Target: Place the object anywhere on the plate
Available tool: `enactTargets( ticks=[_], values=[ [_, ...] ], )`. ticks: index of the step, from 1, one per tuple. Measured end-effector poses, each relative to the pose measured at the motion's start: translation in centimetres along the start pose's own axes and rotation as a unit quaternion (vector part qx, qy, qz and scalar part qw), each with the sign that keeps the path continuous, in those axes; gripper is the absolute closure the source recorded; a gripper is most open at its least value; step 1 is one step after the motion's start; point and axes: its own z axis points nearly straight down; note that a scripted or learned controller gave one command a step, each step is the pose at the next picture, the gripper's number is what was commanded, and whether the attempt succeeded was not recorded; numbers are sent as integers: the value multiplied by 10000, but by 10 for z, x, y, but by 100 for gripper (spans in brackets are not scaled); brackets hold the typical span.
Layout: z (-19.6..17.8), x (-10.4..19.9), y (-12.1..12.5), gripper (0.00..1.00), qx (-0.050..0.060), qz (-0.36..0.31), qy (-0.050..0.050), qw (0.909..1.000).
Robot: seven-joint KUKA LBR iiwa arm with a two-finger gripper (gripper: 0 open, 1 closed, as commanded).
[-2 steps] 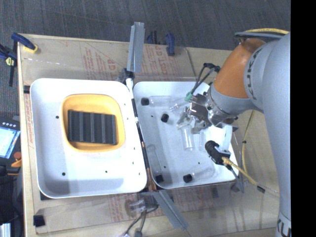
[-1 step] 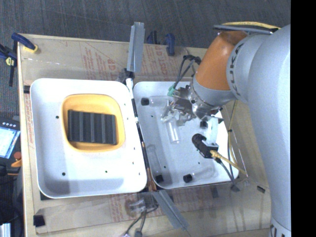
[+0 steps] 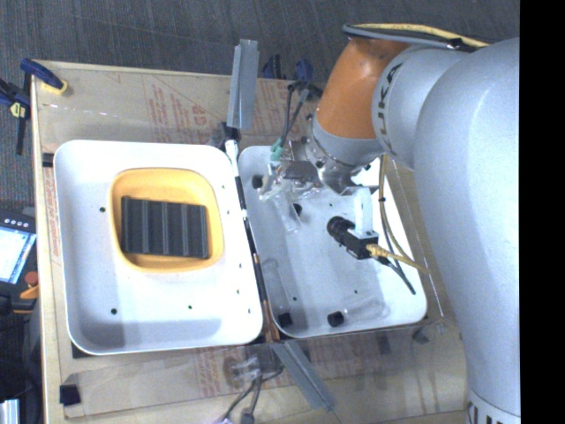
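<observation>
Plate (image 3: 166,184), yellow with a dark ridged centre, lay in the left bin (image 3: 88,316) as the gripper (image 3: 291,179) hovered low over the right bin's (image 3: 309,276) far corner. Its grip could not be made out; the pick-up seemed unfinished, with the carry leftward ahead.

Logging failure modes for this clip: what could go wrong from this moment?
1. The gripper sits low over the right white bin, hiding what lies beneath; a grasp may come up without the object.
2. The yellow plate with the dark ribbed centre lies in the left white bin, so a carry must clear both rims.
</observation>
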Motion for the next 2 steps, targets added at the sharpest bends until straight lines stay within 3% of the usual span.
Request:
enactTargets(
  ticks=[1,2],
  values=[
    [0,54,10,100,-6,-410,1,9992],
    [0,54,10,0,-8,-410,1,9992]
  ],
)
